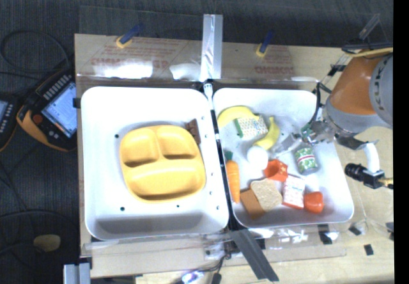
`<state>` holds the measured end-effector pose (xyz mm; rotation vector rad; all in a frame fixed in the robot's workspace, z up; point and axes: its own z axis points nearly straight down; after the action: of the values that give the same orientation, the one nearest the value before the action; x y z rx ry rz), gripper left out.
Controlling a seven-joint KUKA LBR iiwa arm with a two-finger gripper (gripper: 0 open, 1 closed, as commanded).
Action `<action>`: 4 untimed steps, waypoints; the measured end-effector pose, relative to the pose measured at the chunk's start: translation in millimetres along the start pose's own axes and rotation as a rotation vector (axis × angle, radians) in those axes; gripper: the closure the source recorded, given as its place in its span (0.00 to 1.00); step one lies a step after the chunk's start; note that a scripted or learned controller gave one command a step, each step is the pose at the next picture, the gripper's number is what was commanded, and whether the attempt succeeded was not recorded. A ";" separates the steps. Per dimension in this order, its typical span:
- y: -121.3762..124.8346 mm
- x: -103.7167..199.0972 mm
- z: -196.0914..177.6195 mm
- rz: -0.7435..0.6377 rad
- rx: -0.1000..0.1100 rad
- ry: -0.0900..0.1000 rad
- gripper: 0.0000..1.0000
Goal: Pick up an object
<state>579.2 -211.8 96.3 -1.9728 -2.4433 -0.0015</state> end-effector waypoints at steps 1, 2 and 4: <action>-2.2 5.3 3.5 0.133 -0.021 -0.005 0.00; 3.1 21.7 -5.4 0.245 0.003 0.000 0.00; 102.3 54.8 9.0 0.121 0.009 -0.008 0.00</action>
<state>667.6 -136.6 87.4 -2.1173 -2.3200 0.0179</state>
